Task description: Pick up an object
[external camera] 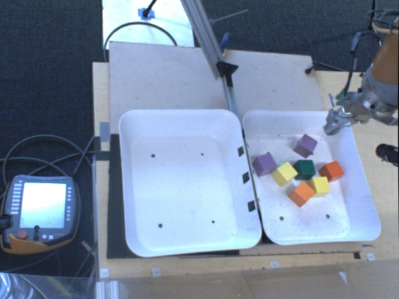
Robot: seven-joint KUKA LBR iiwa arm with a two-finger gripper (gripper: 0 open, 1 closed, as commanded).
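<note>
Right bin [349, 229] carries seven cubes; gripper [333, 124] hangs at its far-right edge, grip state unclear, nothing lifted yet.

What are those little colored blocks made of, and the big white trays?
The blocks, like the green block and the orange block, look like painted wood or maybe foam: solid, flat matte color, no shine. It's too small to be sure. The right bin and the left bin look like smooth white molded plastic, going by their rounded corners and raised rims.
</note>
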